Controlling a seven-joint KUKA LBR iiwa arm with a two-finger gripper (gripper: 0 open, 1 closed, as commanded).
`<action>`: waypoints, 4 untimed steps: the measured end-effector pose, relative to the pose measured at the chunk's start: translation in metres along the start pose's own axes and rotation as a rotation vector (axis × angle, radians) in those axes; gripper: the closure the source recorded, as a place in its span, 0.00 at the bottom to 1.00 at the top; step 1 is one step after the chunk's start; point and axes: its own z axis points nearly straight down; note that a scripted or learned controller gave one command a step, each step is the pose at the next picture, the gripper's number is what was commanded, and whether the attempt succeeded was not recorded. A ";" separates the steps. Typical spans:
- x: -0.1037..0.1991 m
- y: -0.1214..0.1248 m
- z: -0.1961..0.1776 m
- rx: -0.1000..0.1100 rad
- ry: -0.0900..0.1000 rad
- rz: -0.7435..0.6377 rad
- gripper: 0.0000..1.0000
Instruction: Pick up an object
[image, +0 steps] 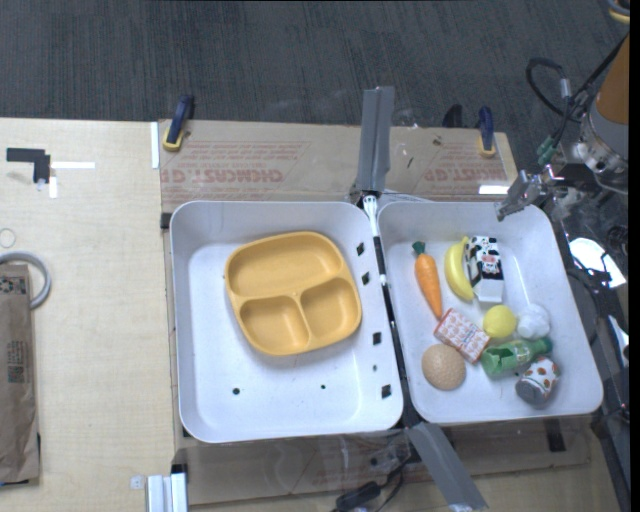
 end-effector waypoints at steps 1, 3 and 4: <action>0.028 0.037 0.140 -0.015 -0.003 -0.159 0.00; 0.065 0.035 0.170 -0.005 -0.002 -0.463 0.00; 0.064 0.035 0.161 -0.007 -0.003 -0.461 1.00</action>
